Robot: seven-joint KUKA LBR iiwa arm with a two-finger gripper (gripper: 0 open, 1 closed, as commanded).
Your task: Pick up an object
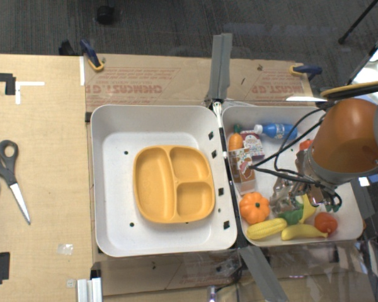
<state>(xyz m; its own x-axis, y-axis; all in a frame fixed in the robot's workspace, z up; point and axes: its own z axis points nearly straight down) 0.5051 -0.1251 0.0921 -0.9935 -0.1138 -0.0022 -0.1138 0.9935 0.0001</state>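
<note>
The gripper (288, 201) is down in the right bin (349, 234), whether open or closed I cannot tell, crowded just right of one toy pumpkin (254, 207). Two bananas (266, 229) below, one tomato (326, 223), one green piece (293, 216) beneath it.

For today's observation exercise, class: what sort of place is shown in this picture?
Probably a robotics lab or test bench, not a kitchen. A robot arm reaches over two white bins, one holding toy food such as a small pumpkin. Cardboard is clamped to the workbench, and scissors lie nearby.
</note>
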